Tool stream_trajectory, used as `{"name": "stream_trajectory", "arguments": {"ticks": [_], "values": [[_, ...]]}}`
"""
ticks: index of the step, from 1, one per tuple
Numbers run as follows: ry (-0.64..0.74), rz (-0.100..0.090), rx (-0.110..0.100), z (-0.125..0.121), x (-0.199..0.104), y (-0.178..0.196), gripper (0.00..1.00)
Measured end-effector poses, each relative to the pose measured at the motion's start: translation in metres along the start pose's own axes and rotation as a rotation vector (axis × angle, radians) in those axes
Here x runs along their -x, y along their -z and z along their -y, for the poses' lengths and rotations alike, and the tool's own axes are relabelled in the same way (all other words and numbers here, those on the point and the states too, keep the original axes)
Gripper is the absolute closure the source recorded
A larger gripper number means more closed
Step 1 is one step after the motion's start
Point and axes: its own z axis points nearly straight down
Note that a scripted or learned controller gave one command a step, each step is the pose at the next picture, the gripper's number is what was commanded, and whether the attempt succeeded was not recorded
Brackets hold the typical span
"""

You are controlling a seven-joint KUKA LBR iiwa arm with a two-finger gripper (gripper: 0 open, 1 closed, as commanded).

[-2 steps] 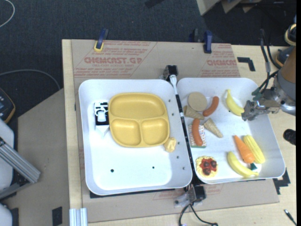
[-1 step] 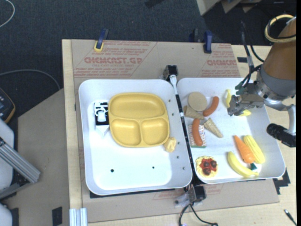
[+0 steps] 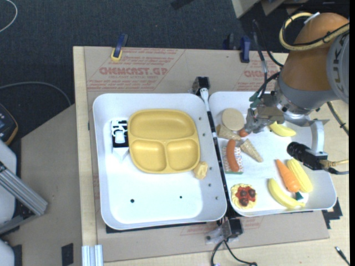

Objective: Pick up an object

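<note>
Bench [image 3: 166,65]: two white bins side by side.

Left bin [image 3: 161,206]:
- A small black-and-white item [image 3: 119,133] lies by the left wall.
- Just to its right is a yellow divided plate [image 3: 163,139] with three compartments, in the far half of the bin.
- A small pale yellow piece [image 3: 201,171] touches the plate's near right corner, close to the right wall.

Right bin [image 3: 264,168]:
- A round tan bun [image 3: 232,118] sits at the far left.
- Nearer than the bun, a sausage [image 3: 234,155] lies lengthwise along the left wall.
- A pale cone [image 3: 252,150] lies tilted just to the right of the sausage.
- A small disc with red topping [image 3: 244,195] rests at the near left corner.

Gripper [image 3: 250,125]:
- It stands low over the far left of the right bin, just to the right of the bun and just beyond the cone.
- The arm [image 3: 313,54] blocks the view, so I cannot tell whether the gripper is apart or together.
- Nothing is seen in its hold.

To the right of the gripper:
- A short yellow piece [image 3: 283,129] lies close by.
- A banana [image 3: 283,194] lies toward the near wall.
- A carrot [image 3: 286,173] and a corn cob [image 3: 300,174] lie side by side, touching, at the right.
</note>
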Motion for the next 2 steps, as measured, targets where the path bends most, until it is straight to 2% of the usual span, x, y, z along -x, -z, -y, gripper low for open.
{"name": "stream_trajectory", "arguments": {"ticks": [1, 2], "values": [[-0.002, 0.0, -0.004, 0.006, -0.056, -0.004, 1.0], [-0.003, 0.002, 0.0, -0.006, -0.1, -0.006, 1.0]]}}
